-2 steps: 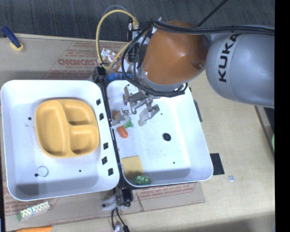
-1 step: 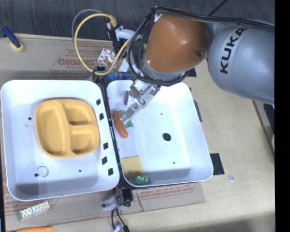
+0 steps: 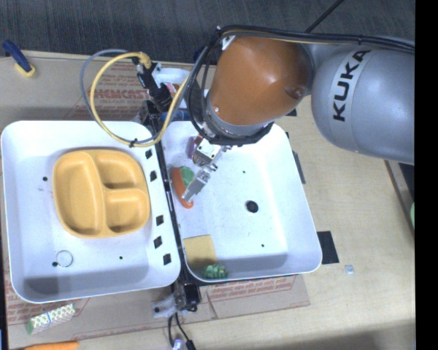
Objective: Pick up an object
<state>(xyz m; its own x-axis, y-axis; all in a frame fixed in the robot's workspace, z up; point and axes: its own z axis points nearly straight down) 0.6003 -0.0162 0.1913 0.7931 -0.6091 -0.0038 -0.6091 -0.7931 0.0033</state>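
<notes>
The orange carrot-like toy (image 3: 181, 187), with a bit of green at its top end, lies in the right bin (image 3: 277, 224), close to that bin's left wall and in its upper half. It lies roughly lengthwise along the wall, green end up and orange tip down.

The claw (image 3: 198, 180) hangs directly at this toy, touching it or just above it on its right side. One grey finger (image 3: 195, 185) points down and to the left across the toy's edge. Whether the fingers are apart or together I cannot tell, because the wrist covers most of them, and I cannot see the toy between them.

Above the claw is the wide orange band (image 3: 255, 79) of the arm, and the grey arm body (image 3: 365, 93) with black letters goes out to the right.

Lower in the same bin, a flat tan square piece (image 3: 199, 249) lies by the left wall, and a small green object (image 3: 216, 271) lies just below it, near the front wall. A small dark round spot (image 3: 252, 207) is on the bin floor, well apart from the toy.

The left bin (image 3: 22, 195) holds a yellow tray with compartments (image 3: 101, 192) near its middle, and a small clear ring (image 3: 63, 258) lies near its front left corner.

Behind the bins, a yellow cable loop (image 3: 106, 79) lies on the bench (image 3: 365, 297), partly over the left bin's back rim.
</notes>
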